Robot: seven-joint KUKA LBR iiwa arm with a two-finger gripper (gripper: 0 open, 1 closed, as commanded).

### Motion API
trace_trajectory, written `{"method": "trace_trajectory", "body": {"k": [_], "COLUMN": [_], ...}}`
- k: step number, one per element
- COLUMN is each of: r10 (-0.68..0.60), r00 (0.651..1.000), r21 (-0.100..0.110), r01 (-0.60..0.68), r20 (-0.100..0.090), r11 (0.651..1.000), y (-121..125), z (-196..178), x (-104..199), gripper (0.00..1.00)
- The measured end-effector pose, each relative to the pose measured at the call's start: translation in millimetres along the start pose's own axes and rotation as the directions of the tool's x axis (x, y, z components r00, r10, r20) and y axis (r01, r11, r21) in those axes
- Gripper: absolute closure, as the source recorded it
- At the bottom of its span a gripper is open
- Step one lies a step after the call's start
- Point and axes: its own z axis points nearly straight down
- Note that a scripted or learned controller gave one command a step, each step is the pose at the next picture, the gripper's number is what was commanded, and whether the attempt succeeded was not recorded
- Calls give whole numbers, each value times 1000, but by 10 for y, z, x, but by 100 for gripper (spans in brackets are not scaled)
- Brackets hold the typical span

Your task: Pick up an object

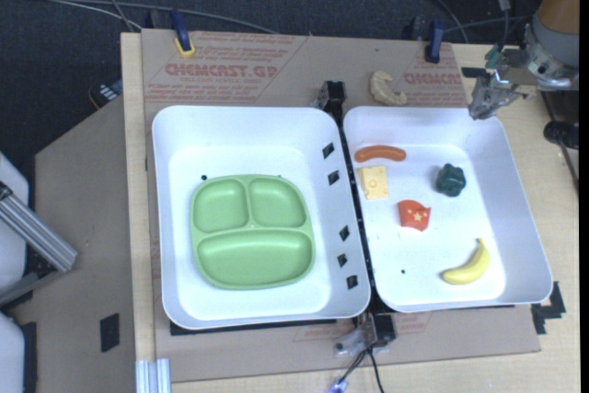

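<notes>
The right bin [515, 225] holds several small toy foods. An orange sausage [380, 154] lies near its back left. Below the sausage is a yellow cheese block [374, 182]. A red strawberry-like piece [414, 214] sits near the middle, a dark green piece [450, 180] to its upper right, and a yellow banana [467, 265] at the front right. My gripper [485, 102] hangs over the bin's back right corner, above and right of the green piece, with nothing seen between its fingers.
The left bin [170, 198] holds a green divided plate [251, 230]. A beige object [387, 88] lies on the cardboard behind the bins. Blue clamps [182, 35] stand at the board's back edge, with cables on the dark floor beyond.
</notes>
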Motion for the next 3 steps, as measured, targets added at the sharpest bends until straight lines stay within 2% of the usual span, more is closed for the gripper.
{"method": "trace_trajectory", "body": {"k": [1,2,3], "r10": [0,-3,-2], "r00": [1000,1000,1000], "r21": [3,11,14], "r01": [0,3,2], "r20": [-1,-5,-6], "r11": [1000,1000,1000], "y": [14,-218,-537], "z": [-395,-443,-318], "x": [-2,422,818], "gripper": [100,100,100]}}
